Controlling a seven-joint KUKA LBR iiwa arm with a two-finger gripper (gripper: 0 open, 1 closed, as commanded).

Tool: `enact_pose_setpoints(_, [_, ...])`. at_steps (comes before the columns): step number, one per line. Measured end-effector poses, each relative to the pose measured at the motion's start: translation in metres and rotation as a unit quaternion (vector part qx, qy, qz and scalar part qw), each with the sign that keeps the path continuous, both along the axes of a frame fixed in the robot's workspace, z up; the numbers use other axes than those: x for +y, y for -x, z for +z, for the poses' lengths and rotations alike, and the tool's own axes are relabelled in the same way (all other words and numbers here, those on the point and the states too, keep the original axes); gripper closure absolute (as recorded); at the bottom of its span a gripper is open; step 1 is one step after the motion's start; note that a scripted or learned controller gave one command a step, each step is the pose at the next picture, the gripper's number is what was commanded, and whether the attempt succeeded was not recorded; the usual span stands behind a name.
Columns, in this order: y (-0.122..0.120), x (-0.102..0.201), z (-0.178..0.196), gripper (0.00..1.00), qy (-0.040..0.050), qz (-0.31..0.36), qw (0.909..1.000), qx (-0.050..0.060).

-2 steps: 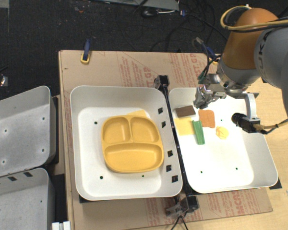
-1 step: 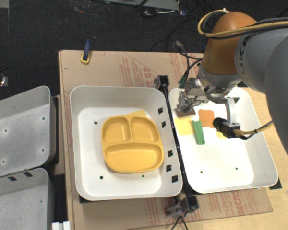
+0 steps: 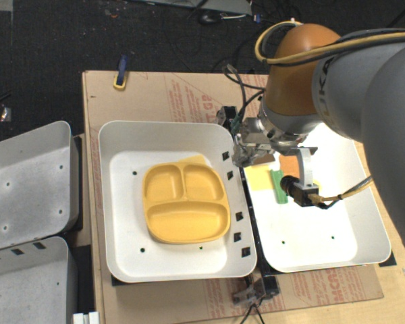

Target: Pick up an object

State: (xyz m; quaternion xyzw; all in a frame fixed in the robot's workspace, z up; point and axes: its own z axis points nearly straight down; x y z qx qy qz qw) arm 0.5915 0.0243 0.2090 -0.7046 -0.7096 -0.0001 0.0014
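Right bin [image 3: 324, 243]: yellow card [image 3: 258, 178], green stick [image 3: 278, 187] just beside gripper [image 3: 252, 152]

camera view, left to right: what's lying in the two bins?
yellow divided plate in the left bin → pale yellow block → green piece, the last two in the right bin. An orange piece beside the green one overlaps it, so it is left out.
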Motion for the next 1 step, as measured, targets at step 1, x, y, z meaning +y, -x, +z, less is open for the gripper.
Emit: enact_pose_setpoints(1, [0.0097,0.0578,0.0171,1.0,-0.0002,0.001,1.0,-0.001])
